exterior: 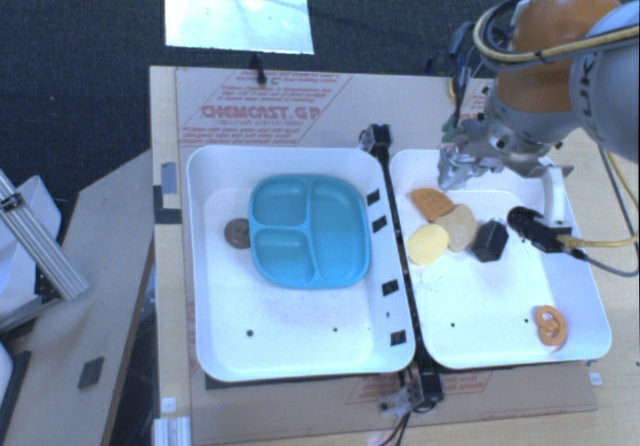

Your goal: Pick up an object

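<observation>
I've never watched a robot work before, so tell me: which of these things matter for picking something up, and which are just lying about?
For the job: gripper; orange piece, tan piece, yellow piece, black block, pretzel, all in the right bin.

Lying about: blue plate, brown disc, left bin.

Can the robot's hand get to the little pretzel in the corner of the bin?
Probably yes. The pretzel lies alone near the front corner of the right bin, with nothing on or against it. The hand hangs over the far end of that same bin.
</observation>
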Tool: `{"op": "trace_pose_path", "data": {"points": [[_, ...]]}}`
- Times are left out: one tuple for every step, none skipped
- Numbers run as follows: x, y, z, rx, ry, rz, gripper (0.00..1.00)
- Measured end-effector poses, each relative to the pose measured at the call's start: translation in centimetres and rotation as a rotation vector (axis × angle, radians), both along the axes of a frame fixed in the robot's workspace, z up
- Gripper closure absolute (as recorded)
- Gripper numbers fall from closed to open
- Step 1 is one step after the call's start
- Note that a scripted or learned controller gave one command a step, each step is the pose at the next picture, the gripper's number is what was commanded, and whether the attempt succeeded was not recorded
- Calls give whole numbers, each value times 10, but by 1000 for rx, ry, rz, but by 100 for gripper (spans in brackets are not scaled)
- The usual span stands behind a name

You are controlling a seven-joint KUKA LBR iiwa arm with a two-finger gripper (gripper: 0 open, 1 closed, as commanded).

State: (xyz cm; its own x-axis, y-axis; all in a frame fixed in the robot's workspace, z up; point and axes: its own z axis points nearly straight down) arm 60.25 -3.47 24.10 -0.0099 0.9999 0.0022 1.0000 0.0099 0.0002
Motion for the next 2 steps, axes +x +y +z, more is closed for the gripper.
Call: {"op": "trace_pose_path", "data": {"points": [[-17,55,-13,0,2,0,100],[-37,116,-15,0,2,1,100]]}}
